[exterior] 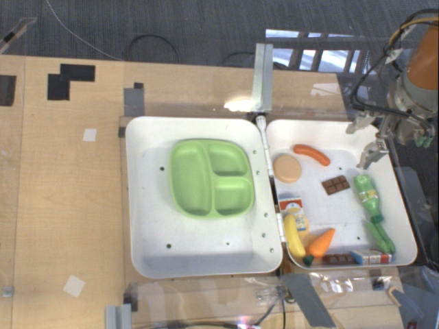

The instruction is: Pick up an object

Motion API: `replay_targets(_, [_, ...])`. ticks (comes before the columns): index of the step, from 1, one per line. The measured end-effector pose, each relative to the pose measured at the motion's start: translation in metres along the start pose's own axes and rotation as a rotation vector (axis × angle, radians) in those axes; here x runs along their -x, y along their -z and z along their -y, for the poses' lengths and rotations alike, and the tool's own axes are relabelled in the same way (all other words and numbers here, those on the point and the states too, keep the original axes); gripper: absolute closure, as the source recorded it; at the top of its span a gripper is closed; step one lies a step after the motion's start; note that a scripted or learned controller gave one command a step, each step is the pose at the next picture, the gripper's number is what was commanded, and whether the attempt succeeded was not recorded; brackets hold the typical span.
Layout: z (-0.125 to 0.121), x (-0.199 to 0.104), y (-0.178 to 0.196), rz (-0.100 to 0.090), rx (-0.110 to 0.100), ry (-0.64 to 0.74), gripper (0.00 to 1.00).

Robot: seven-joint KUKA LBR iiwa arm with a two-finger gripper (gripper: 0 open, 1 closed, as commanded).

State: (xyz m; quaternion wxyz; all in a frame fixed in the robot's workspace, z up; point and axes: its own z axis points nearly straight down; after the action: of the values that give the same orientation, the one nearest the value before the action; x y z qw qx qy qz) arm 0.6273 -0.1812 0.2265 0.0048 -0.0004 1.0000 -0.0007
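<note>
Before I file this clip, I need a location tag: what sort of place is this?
Probably a robotics lab test bench, not a kitchen: two shallow white plastic bins side by side on a wooden bench, a grey robot arm reaching in, and toy food such as a plastic carrot.

Grey carpet floor (171, 12) lies beyond the wooden bench (62, 204).

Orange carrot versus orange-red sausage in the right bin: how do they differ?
The orange carrot tapers to a point and has a green end; the orange-red sausage is rounded at both ends, one colour throughout. The carrot lies near the bin's front edge beside the yellow banana; the sausage lies toward the back, above the tan round cookie. Both lie slanted.
</note>
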Motion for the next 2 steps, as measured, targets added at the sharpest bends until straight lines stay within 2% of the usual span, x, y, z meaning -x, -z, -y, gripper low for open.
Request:
replay_targets(1, [-0.013, 0.036, -0.136, 0.007, -0.001, 0.092, 0.00])
replay_targets(2, [-0.056, 0.042, -0.139, -0.006, 0.002, 0.124, 0.00])
